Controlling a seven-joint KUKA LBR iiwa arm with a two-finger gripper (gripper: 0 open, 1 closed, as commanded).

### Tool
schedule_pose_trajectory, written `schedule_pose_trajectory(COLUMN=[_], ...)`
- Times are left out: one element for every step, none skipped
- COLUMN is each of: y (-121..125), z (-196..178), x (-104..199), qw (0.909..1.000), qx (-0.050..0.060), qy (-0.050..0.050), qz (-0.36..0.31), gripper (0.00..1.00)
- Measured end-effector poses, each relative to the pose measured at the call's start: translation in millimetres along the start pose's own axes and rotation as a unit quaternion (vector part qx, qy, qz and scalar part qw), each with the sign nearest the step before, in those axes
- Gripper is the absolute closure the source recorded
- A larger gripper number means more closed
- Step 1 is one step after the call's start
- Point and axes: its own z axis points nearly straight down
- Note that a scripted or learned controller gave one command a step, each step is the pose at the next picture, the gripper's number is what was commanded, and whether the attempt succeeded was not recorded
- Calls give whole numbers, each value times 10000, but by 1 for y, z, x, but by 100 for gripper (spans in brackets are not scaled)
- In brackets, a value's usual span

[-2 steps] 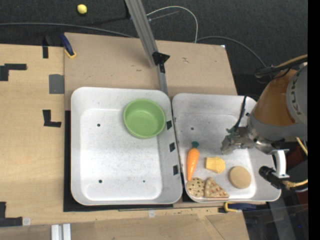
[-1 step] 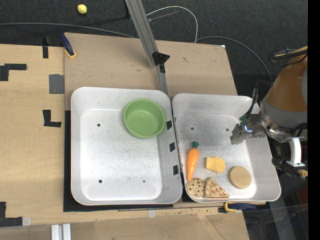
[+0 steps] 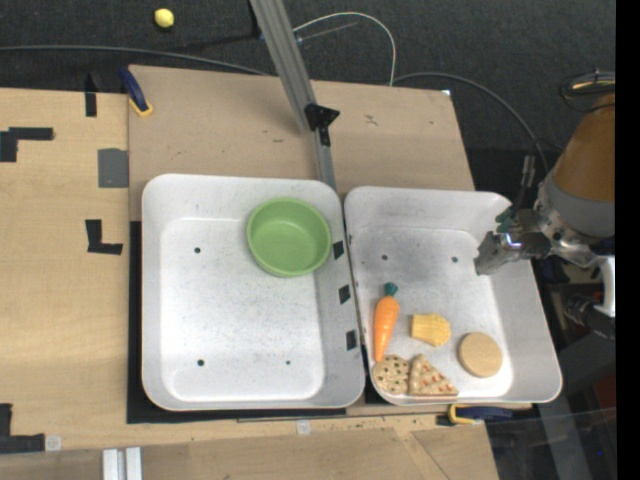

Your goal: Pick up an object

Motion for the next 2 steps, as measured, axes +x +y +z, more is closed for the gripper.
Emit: schedule_pose_trajectory(y=[23, 46], z=[-11, -12], x=[49, 89], qw=[10000, 10000], qx=[16, 21], qy=[13, 15], qz=[-27, -23], gripper=[100, 100])
